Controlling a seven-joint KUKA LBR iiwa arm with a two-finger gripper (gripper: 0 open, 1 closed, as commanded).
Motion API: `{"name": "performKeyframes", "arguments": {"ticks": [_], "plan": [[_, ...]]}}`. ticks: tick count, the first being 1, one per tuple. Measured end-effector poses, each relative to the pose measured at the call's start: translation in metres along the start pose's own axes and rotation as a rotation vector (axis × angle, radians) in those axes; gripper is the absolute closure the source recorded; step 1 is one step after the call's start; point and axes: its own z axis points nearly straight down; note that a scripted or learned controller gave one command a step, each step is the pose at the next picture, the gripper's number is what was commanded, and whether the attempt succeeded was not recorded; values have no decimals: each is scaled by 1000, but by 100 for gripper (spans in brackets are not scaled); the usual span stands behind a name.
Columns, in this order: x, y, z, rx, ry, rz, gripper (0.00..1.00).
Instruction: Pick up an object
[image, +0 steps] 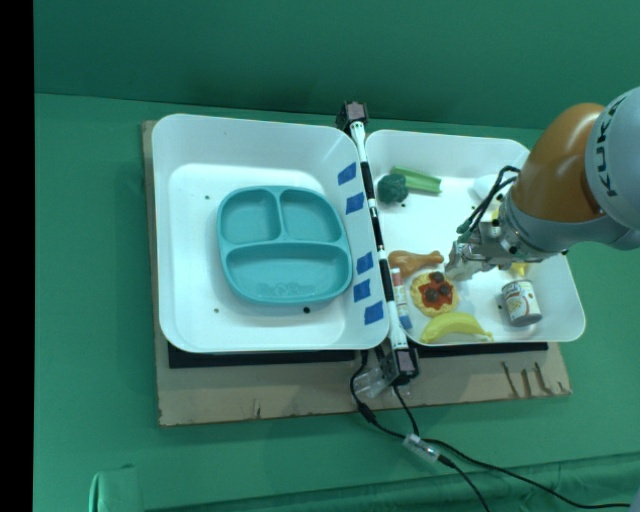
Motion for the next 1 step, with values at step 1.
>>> {"name": "performKeyframes", "arguments": {"ticks": [1], "plan": [[-71, 36, 2, 5, 0, -2, 100]]}}
